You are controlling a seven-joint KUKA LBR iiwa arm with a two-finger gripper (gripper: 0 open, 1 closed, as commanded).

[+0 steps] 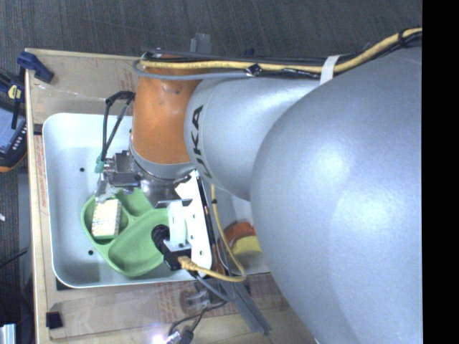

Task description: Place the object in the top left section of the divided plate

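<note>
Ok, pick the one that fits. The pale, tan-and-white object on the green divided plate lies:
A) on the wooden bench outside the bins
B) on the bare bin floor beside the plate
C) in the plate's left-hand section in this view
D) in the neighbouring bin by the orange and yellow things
C: the pale object lies inside the green divided plate, in its left-hand section, just below the end effector.
</note>
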